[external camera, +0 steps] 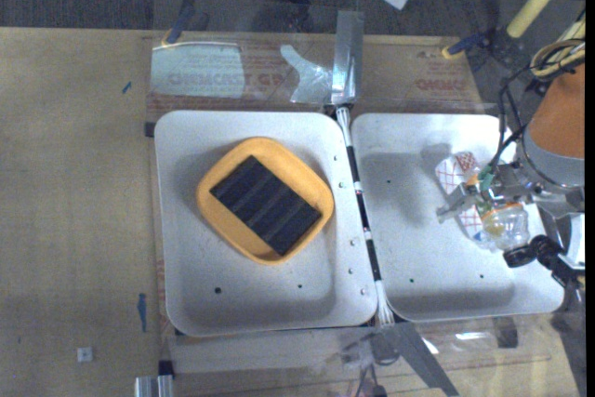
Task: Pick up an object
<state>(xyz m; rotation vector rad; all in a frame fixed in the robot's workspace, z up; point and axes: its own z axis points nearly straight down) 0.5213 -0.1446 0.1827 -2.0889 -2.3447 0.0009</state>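
Seemingly, the greatest risk lay in the crumpled, partly clear wrapper (483,205) in the right bin (409,274): thin and slippery, it could have slid out or folded away as the gripper (469,197) closed. The gripper sat low over that wrapper, at the bin's right side, reached in by the grey arm (558,139) with its orange band. Whether its fingers were spread or pinched could not be told, since clutter and cables blurred them. A miss could also have pushed the wrapper against the bin wall. The left bin (186,293) held a yellow tray-like object (265,198) with a dark ribbed top, lying flat near the middle, well apart from the gripper.
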